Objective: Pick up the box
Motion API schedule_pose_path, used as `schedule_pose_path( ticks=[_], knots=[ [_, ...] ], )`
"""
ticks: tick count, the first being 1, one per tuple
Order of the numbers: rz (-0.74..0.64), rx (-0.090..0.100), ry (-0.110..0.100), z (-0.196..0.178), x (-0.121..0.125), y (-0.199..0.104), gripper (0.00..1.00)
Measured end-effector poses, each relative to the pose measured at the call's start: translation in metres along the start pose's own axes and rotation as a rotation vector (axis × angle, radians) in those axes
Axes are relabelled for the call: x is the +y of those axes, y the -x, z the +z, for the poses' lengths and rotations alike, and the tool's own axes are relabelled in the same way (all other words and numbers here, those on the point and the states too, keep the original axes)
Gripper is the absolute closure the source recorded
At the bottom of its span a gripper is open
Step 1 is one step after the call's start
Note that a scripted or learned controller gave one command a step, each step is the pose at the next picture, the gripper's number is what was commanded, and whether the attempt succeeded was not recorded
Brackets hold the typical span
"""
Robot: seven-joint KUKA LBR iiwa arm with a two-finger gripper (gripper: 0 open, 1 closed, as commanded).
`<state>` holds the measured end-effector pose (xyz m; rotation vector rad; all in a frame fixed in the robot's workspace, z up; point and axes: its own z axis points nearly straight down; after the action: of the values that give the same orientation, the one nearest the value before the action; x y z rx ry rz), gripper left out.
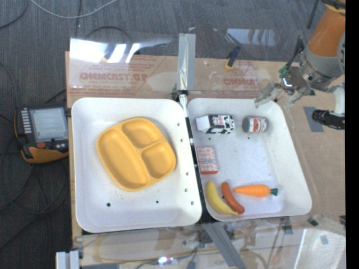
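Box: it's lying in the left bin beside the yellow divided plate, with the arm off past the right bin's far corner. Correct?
Not quite. The camera view shows the box lying in the right bin, near its left wall; the yellow divided plate sits alone in the left bin. The arm is indeed off past the right bin's far corner.
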<state>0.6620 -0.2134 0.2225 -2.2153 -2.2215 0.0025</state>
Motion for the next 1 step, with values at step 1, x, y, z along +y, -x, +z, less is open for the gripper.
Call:
schedule_pose_path(
  ticks=[1],
  knots=[
    [-0.166,-0.003,0.000,0.1314,-0.0306,-0.0532,0.00]
  ],
)
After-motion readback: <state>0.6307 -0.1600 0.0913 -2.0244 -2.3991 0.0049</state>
